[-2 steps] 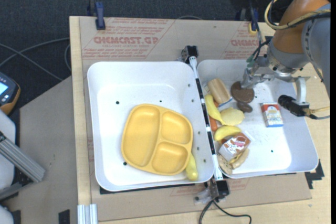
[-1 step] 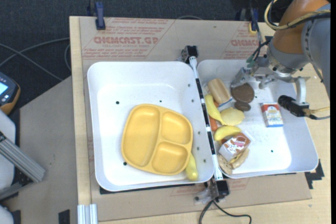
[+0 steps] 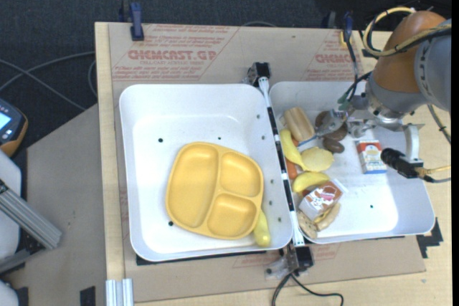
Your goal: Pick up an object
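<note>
Red print runs along the far part of the brown protective sheet (image 3: 215, 46) that covers the bench under the bins. The largest line, on the far left, reads "CHEMCAST GP" in heavy red capitals, with a line of smaller red print above it and another below, both too fine to read. The same red print repeats at the far right of the sheet, beside the right bin, but only part of it shows. In the right bin, a small red-and-white carton (image 3: 371, 155) and a clear wrapped packet (image 3: 320, 201) carry label print too small to read.
</note>
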Available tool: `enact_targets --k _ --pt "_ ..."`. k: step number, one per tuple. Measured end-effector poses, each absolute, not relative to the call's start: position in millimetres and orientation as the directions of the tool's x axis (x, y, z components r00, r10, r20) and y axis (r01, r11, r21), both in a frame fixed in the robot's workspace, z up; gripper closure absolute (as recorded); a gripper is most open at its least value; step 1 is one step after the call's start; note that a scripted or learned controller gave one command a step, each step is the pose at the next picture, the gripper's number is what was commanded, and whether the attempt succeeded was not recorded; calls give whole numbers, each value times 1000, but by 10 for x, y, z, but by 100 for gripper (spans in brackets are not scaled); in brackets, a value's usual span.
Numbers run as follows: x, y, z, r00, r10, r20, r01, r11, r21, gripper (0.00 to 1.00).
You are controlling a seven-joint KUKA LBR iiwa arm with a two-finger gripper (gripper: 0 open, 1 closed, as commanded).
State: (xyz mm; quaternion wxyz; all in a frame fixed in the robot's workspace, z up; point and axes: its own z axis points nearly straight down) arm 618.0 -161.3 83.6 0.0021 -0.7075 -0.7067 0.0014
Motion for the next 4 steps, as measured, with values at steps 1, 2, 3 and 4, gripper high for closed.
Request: enact_targets --k 1,2,3,4 --pt "6200 -1615 959 1 1000 0 1000 -1 0 100" --pt "6198 -1614 953 1 1000 0 1000 -1 0 0" --pt "5996 -1488 843 1 1000 1 1000 -1 -3 0" --pt "6012 -1489 954 1 1000 0 1000 -1 1 100"
